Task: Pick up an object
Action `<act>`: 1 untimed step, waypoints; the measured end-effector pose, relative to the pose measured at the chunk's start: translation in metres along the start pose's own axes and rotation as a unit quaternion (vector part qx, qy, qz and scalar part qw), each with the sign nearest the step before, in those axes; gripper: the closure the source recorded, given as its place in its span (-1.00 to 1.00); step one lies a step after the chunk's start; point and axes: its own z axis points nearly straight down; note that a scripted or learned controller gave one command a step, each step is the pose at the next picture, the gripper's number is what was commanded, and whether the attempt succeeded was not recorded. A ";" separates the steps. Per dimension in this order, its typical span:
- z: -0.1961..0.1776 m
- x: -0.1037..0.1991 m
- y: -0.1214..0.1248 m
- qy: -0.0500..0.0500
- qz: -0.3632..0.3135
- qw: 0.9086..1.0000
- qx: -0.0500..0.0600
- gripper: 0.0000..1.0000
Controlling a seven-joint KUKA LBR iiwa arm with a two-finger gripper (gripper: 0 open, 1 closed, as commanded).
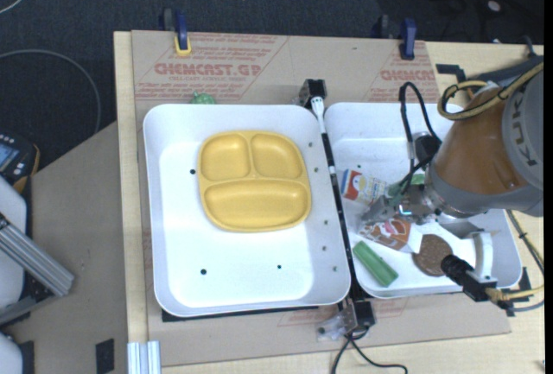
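Objects for picking are lying in the right white bin, at the centre right of the frame: a small red-and-white packet, a crinkled red-and-silver wrapper, a green rectangular block near the bin's lower edge, and a brown round disc to the right of the wrapper. I am reaching in from the right, and my gripper is hovering among the packet and wrapper; I cannot tell how it is set. The yellow three-compartment plastic tray is resting in the left white bin, at the frame's centre.
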 end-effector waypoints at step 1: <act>0.003 0.001 -0.004 0.000 0.002 1.000 -0.007 -1.00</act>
